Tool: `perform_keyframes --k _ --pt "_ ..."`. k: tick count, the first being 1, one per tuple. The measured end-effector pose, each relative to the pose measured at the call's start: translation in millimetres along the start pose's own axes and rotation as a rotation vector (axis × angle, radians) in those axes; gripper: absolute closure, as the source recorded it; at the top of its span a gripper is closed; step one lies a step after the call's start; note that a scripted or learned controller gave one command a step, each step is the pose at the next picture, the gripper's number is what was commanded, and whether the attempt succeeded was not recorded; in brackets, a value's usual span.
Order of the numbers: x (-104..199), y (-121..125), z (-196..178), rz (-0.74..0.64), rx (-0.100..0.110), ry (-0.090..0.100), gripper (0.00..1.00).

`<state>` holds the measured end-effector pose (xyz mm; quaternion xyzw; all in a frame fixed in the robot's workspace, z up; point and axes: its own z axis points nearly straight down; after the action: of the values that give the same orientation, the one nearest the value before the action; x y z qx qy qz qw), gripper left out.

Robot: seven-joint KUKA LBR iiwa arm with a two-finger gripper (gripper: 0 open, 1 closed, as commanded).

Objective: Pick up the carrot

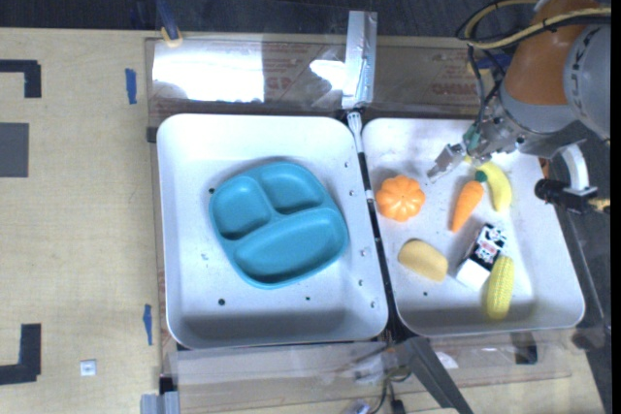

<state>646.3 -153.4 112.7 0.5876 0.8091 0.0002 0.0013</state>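
We found the small orange tapered carrot (pixel 467 204) lying in the right shallow white bin (pixel 553 305), between the orange pumpkin-shaped toy (pixel 401 197) and the yellow banana (pixel 497 185), which it touched near its top. Our end effector (pixel 458 152) hovered just above it, carrying nothing; we could not tell its opening. We judged a good grasp would close across the carrot's mid-body, clear of the banana.

Banana (pixel 497 185) touches the carrot (pixel 467 204) (its left side lies open).
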Motion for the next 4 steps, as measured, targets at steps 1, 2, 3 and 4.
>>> perform_keyframes --k 1,2,3,4 --pt "3 -49 26 0.11 0.0 0.001 0.0" --pt "3 -47 14 0.109 -0.007 -0.002 1.0" --pt "3 -47 15 0.109 -0.006 -0.001 0.0" --pt "73 -68 25 0.139 -0.003 0.002 0.0"
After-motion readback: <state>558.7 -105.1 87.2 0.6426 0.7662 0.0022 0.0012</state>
